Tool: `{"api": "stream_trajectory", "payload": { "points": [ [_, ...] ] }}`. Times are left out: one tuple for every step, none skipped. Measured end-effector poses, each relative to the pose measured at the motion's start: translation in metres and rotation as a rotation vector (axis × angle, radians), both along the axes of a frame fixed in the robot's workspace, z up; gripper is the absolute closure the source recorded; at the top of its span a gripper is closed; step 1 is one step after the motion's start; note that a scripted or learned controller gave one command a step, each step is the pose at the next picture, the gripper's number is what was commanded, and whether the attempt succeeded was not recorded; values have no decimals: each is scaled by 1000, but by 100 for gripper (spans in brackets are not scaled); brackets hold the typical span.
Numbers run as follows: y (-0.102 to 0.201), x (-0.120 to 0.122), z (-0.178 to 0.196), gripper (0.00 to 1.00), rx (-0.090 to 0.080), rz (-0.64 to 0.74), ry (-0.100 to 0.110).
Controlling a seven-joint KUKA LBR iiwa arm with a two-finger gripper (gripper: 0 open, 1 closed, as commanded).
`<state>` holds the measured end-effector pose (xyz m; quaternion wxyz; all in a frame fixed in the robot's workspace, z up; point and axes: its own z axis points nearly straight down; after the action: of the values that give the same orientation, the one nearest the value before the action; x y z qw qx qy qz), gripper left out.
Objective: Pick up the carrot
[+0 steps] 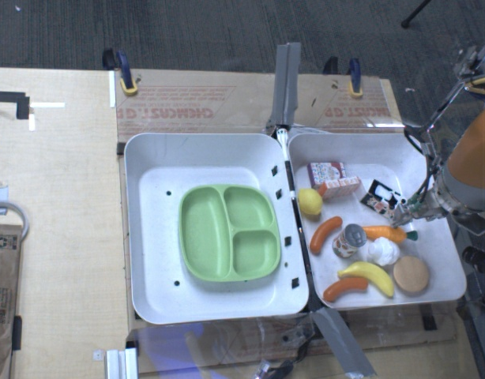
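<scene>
The carrot [383, 232], orange with a small green tip, lies flat in the right bin [440, 290] near its right wall. It sits between a small jar [351, 241] and a white lump [382, 251]. My gripper [404, 210] hangs just above the carrot's right end, coming in from the arm at the bin's right side. Nothing is visibly held in it.
The right bin also holds a red-and-white carton [333, 178], a lemon [309, 202], two sausages [325, 234] [345, 289], a banana [369, 277], a brown round bun [411, 275] and a black packet [379, 196]. A green divided plate [229, 233] lies in the left bin [148, 212].
</scene>
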<state>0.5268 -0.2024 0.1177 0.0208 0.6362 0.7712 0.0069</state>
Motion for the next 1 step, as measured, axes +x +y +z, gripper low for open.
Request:
{"api": "stream_trajectory", "payload": {
  "points": [
    [78, -43, -27, 100, 21, -199, 42]
  ]
}}
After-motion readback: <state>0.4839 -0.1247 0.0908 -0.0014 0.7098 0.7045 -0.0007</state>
